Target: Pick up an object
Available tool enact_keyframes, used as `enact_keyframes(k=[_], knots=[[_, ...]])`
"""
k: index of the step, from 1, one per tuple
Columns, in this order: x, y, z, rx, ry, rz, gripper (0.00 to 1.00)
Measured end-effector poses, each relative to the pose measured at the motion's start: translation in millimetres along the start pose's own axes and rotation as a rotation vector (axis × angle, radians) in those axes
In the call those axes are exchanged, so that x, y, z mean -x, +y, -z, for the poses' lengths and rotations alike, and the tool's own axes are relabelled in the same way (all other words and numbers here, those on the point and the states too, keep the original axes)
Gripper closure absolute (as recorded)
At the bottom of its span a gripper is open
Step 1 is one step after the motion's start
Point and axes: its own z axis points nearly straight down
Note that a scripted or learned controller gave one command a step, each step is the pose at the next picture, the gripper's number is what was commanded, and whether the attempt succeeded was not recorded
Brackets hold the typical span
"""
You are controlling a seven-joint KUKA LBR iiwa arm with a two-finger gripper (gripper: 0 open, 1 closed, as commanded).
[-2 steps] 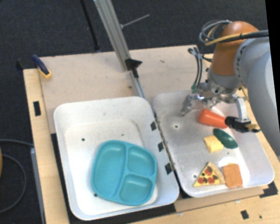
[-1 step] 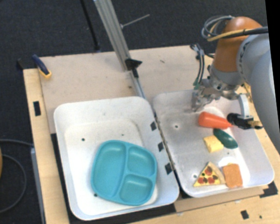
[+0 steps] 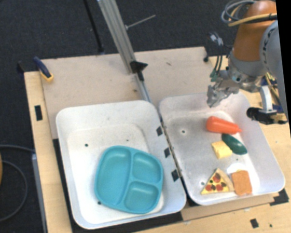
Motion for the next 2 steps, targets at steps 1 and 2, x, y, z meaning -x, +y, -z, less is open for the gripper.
enact_keyframes(k=[1, 2], knots=[[2, 2, 55, 0.001, -0.001, 0.002, 1.0], [-54, -7, 53, -0.006, 0.002, 0.006, 1.0]])
